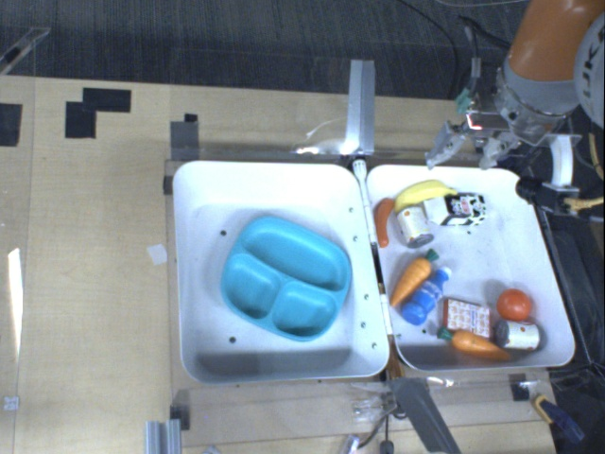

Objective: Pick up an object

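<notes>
Smooth matt white plastic bins [203,348]; glossy blue plastic tray [284,277]; shiny metal cans [412,225]; pale wood-look bench [85,282]; brushed metal post [361,102].

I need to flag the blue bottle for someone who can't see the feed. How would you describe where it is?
Look in the right bin, near its left wall at mid-depth. The blue bottle lies there against an upright-pointing carrot. It is that bin's one blue item; a second carrot lies nearer the front.

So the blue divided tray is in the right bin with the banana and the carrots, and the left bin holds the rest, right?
Not quite. The camera view shows the blue divided tray alone in the left bin; the banana and carrots lie in the right bin with the rest.
</notes>
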`<state>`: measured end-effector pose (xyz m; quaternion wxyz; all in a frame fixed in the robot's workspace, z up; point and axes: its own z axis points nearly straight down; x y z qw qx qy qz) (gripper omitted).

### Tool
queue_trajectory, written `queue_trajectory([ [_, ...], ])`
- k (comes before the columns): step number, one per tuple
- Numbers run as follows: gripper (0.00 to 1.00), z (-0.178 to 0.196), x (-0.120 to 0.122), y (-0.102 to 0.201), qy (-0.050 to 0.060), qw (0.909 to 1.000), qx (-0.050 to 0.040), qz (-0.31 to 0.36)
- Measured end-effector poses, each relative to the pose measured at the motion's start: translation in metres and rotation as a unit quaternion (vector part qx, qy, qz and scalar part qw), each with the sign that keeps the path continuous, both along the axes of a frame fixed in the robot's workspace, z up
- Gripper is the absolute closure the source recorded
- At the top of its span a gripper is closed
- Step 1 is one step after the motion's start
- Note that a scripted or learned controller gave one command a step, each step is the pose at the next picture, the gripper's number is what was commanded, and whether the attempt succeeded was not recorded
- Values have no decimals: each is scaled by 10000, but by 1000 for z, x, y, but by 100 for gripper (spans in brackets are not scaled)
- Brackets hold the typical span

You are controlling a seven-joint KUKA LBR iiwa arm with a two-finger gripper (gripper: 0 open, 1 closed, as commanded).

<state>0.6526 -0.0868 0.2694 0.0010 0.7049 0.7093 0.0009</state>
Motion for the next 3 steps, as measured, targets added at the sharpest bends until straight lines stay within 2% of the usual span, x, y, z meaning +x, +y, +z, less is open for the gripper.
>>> queue_trajectory([
  [1, 100, 12, 2, 1, -28, 10000, 0, 26],
  [2, 100, 86, -41, 30, -22, 9954, 3, -954],
  [3, 100, 115, -49, 75, -17, 9862, 7, -1657],
])
